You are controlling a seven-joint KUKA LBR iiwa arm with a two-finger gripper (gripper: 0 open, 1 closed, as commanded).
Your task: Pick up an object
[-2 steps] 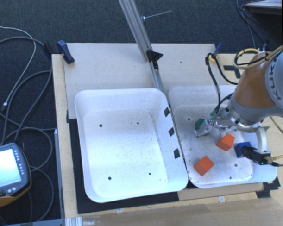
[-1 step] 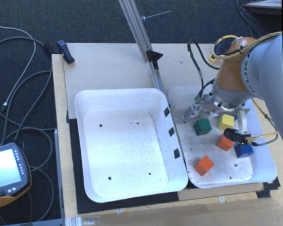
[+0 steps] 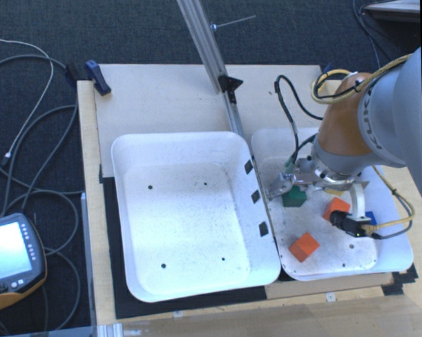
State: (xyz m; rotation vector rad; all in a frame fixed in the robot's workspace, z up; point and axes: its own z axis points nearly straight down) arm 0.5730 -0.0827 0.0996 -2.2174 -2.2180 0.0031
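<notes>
The grey arm (image 3: 375,117), smooth and rounded with its orange band, is reaching in from the right and bending down over the right bin (image 3: 393,251). The left bin (image 3: 128,160), a shallow white plastic tray with rounded corners, is lying just beside it (fine dark specks are dusting its floor). In the right bin, the gripper (image 3: 289,188) is hovering over a green block (image 3: 293,197); whether it is clenched cannot be told. An orange cube (image 3: 303,246) is sitting nearer the front edge, a second orange block (image 3: 336,209) beside the wrist.
</notes>
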